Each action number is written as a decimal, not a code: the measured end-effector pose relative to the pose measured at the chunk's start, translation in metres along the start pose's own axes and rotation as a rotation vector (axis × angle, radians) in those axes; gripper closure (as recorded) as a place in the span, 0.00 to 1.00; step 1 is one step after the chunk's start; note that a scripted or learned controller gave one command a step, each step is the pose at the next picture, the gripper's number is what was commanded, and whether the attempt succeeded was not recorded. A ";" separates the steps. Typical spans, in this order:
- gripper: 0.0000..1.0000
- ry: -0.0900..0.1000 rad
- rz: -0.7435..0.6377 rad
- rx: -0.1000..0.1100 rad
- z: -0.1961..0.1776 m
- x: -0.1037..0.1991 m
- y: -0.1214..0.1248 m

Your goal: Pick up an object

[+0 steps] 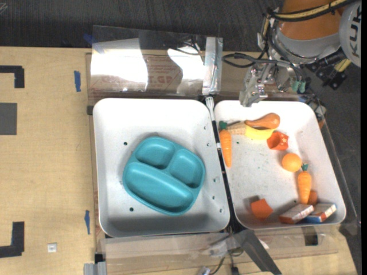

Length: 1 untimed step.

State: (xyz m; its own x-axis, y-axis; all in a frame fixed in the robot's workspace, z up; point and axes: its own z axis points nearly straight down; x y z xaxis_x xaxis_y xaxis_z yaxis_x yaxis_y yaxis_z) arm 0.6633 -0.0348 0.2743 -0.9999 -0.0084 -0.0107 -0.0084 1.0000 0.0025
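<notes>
My gripper (pixel 254 94) hangs over the far rim of the right bin (pixel 324 132), near its back left corner, with nothing seen in it. Just below it in the bin lie an orange gourd (pixel 264 120) and a yellow banana (pixel 258 133). A carrot (pixel 226 145) rests along the bin's left wall. To the right are a small red cup (pixel 278 140), an orange ball (pixel 291 162) and a second carrot (pixel 304 185). Near the front sit an orange-red block (pixel 261 208) and some flat packets (pixel 310 212).
The left bin (pixel 109 125) holds a teal divided plate (pixel 164 174). A clear plastic sheet (pixel 152 65) stands behind the left bin. Cables and the arm's orange band (pixel 312 2) crowd the top right corner.
</notes>
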 end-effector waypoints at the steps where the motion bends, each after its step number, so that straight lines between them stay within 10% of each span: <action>1: 1.00 -0.001 -0.079 -0.001 -0.007 -0.005 0.061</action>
State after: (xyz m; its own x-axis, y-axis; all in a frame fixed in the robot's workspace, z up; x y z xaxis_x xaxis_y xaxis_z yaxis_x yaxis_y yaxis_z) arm 0.6681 0.0265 0.2819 -0.9962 -0.0868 -0.0117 -0.0868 0.9962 0.0022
